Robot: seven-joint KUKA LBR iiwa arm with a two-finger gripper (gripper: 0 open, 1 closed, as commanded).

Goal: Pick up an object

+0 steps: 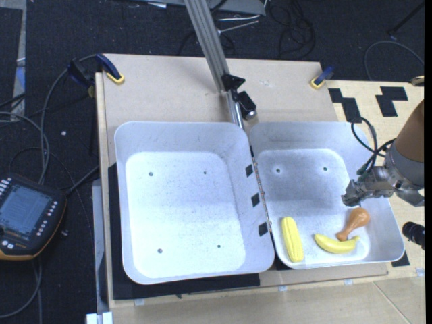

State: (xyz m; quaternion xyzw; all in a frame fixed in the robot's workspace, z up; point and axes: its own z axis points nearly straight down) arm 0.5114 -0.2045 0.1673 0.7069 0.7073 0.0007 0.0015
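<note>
- Dark carpet strewn with black cables surrounded the pale wooden bench (175, 90) on which I worked, with two shallow white plastic bins set side by side on it.
- My two-finger gripper (354, 194) hung low over the right bin (297, 160), near its right wall; I could not tell how my jaws stood, for they showed too small and dark against the bin.
- Nothing showed between my jaws.
- Just below my gripper lay an orange-brown toy drumstick (354, 223), tilted, its thick end nearest me; whether I touched it, I could not tell.
- Against the drumstick's lower end lay a small curved yellow toy banana (334, 244), close to the bin's front edge.
- Left of the banana, apart from it, lay a yellow toy corn cob (292, 239), lengthwise toward the front wall.
- My grey arm (410, 160) reached in from the right edge, above the bin's rim.
- Beyond these, the left bin (182, 208) sat touching the right one along a shared edge.
- A slanted grey metal pole (210, 42) rose from behind the seam between the bins.
- Yellow-tipped clamps (111, 69) gripped the bench's rear corners.
- A black handheld control pendant with a screen (23, 214) lay on the floor at far left.
</note>
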